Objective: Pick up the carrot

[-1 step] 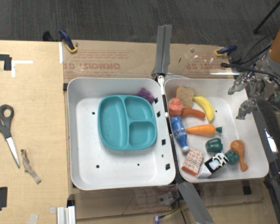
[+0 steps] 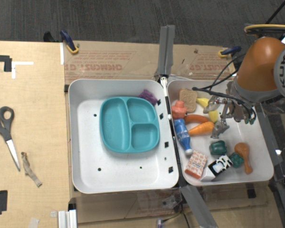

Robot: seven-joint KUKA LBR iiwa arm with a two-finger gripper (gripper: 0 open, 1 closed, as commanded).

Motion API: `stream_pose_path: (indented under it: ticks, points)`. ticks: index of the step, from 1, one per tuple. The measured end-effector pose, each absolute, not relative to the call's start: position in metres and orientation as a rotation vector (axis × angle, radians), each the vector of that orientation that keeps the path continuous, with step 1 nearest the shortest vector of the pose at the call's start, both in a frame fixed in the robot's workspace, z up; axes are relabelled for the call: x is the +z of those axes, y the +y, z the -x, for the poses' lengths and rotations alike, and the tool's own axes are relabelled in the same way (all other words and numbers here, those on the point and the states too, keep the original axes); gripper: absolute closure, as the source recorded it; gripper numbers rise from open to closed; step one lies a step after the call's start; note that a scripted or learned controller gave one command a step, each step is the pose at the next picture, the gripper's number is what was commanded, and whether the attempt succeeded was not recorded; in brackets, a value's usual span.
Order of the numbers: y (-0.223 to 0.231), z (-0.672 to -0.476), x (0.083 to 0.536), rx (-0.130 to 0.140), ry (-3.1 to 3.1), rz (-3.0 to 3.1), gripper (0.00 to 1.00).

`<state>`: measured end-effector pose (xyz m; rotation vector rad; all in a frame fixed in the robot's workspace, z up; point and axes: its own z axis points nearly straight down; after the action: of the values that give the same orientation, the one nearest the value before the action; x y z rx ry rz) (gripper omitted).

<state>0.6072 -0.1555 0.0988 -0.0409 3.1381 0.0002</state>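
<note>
Jaws of the gripper (image 2: 222,125) are hanging slightly spread and pinching nothing, just off the thick end of the carrot (image 2: 201,128), which is lying near the middle of the right bin (image 2: 263,141), tapering toward its left wall.

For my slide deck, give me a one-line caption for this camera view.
Two-finger gripper hovers beside the orange carrot in the right white bin.

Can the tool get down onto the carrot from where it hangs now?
Probably yes: the tool hangs just right of the carrot, whose top lies uncovered, though the blue bottle crowds its left end.
</note>
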Motion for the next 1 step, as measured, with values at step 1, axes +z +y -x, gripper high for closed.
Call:
stream_pose_path:
  ticks: [1]
  points:
    - [-0.1076,-0.5465,0.0921,0.0,3.128,0.271,0.0]
